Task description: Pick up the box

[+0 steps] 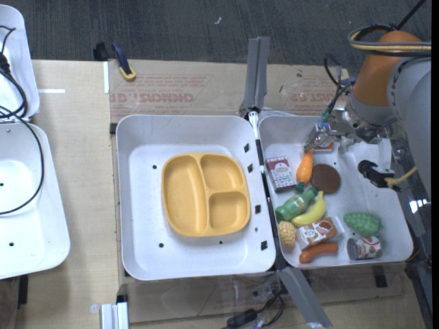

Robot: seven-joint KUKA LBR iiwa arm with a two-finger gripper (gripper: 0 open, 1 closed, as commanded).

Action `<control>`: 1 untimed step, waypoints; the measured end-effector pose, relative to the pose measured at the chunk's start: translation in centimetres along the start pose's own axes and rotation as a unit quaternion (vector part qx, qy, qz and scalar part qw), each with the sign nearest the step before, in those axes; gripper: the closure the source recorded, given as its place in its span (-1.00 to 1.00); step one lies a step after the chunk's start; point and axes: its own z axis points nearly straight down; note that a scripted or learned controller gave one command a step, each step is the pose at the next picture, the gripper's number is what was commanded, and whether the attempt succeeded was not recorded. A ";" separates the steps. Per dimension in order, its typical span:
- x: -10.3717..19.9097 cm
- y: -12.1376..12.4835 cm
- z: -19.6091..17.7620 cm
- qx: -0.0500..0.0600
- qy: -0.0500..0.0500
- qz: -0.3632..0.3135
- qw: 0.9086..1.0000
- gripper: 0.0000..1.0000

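A small red and white box (280,173) lies flat near the left wall of the right bin (405,242). My gripper (319,138) hangs over the far part of that bin, to the right of the box and a little beyond it. It is just above the top end of an orange carrot (306,165). The box is apart from the gripper. The grey arm with its orange band (381,74) comes in from the upper right.
The right bin also holds a brown round cookie (326,179), a green bottle (297,203), a banana (310,212), corn (287,234), a red and white carton (318,231), a sausage (319,251), a can (364,248) and a green vegetable (361,221). A yellow divided plate (206,194) lies in the left bin (134,184).
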 end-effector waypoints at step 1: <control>-2.2 0.1 0.0 0.000 0.000 0.012 1.000 -1.00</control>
